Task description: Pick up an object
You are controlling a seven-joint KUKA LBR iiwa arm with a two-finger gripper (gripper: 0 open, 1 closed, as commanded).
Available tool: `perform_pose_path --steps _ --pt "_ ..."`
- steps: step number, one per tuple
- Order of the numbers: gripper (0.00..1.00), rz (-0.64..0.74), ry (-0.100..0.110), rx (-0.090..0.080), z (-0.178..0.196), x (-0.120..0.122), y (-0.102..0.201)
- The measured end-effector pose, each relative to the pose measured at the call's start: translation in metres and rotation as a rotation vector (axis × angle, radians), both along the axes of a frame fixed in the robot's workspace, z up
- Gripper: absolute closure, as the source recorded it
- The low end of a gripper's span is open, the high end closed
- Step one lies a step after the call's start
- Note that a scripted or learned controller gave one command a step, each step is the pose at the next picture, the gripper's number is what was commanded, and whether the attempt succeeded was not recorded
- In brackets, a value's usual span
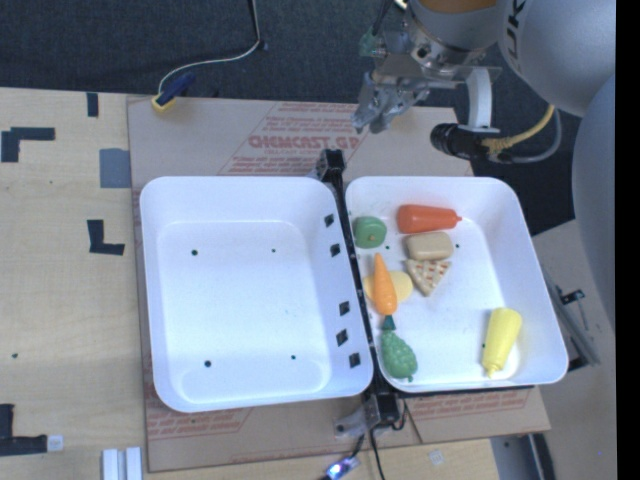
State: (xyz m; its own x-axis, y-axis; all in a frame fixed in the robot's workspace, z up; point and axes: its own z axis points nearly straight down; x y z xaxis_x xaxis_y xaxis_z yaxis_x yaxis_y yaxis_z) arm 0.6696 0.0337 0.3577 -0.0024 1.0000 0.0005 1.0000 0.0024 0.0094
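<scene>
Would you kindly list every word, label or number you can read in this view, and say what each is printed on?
"CHEMCAST GP": red print, upside down, on the brown board under the two white bins.
"UK": part of dark lettering on the grey arm, cut off at the top edge.
Red print on the board's near edge below the bins: too small to read.

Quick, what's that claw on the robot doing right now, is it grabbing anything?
Gripper: above the far edge of the bins, nothing visible between its fingers; open or closed cannot be told.
</scene>
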Motion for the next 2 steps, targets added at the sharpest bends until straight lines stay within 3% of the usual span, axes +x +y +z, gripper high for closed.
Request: perform_pose_path --steps 1,2 --pt "1.0 0.001 -0.009 0.0 0.188 -0.002 0.011" --pt "1.0 0.001 0.029 -0.002 -0.012 -0.01 0.058"
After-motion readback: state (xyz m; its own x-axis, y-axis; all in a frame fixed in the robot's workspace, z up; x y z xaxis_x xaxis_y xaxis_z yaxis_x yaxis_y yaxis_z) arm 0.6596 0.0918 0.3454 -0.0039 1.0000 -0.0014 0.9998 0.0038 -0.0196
